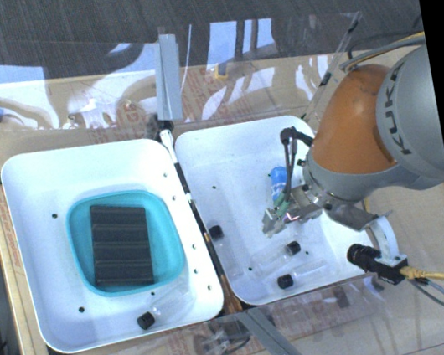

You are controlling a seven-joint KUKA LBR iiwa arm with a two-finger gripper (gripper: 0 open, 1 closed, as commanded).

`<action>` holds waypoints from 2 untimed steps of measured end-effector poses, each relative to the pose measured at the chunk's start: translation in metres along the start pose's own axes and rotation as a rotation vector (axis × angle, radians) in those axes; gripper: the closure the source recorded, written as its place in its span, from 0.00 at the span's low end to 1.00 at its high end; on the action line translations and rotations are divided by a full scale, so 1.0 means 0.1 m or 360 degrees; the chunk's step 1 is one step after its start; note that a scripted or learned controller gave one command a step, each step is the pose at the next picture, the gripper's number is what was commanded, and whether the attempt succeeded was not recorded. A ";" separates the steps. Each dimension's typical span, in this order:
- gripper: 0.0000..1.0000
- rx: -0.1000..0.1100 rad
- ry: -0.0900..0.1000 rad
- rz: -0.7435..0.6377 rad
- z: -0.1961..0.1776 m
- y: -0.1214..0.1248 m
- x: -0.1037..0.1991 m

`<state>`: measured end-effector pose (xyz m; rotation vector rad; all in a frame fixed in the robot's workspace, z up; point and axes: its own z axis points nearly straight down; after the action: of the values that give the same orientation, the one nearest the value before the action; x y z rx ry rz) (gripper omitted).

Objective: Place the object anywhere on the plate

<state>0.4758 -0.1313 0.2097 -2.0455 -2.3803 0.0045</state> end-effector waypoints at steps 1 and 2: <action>1.00 -0.0003 0.0000 -0.0126 -0.15 1.04 0.27; 1.00 0.0001 0.0000 -0.0209 0.19 0.86 1.54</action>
<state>0.5380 0.0341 0.1905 -1.8842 -2.5089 0.0051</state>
